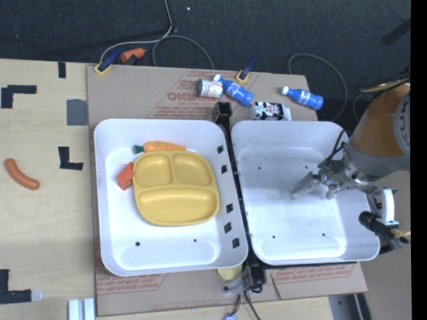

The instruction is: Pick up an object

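the pincer (303,187) sits low over the bare floor of the right bin (267,139), fingers spread and gripping nothing. the pickable things lie in the left bin (107,139): one yellow divided tray (177,187) and two carrots (163,147) (one half tucked under it), probably just scattered there.

The arm (383,135) leans in from the right, its claw (301,188) low over the right bin (267,245); nothing seems to sit between the fingers, though it's blurry. In the left bin (113,245) a yellow divided plate (176,187) lies beside a carrot (163,147). Small blue bottles (303,98) lie on the bench behind.
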You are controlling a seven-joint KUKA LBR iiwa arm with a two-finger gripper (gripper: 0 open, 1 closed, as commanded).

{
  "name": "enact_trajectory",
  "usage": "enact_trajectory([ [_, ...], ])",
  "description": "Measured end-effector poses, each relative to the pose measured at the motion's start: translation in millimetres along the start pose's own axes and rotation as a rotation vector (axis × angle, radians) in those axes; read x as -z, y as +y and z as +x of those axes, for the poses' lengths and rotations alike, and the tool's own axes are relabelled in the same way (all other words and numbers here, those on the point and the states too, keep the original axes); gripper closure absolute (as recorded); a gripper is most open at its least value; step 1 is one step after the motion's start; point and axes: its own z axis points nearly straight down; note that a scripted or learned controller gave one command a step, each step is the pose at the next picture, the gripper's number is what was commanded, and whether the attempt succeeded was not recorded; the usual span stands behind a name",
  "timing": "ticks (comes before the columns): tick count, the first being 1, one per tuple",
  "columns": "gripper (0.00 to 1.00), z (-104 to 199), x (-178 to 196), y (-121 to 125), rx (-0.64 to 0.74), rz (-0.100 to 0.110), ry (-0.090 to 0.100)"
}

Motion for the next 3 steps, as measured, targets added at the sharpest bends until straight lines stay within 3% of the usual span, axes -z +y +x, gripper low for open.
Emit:
enact_trajectory([
  [1,0.0,68,-26,38,0.01,-0.024,-0.009],
  [2,0.0,1,-25,-48,0.0,-0.029,-0.009],
  [3,0.0,88,-3,16,0.015,-0.026,-0.004],
])
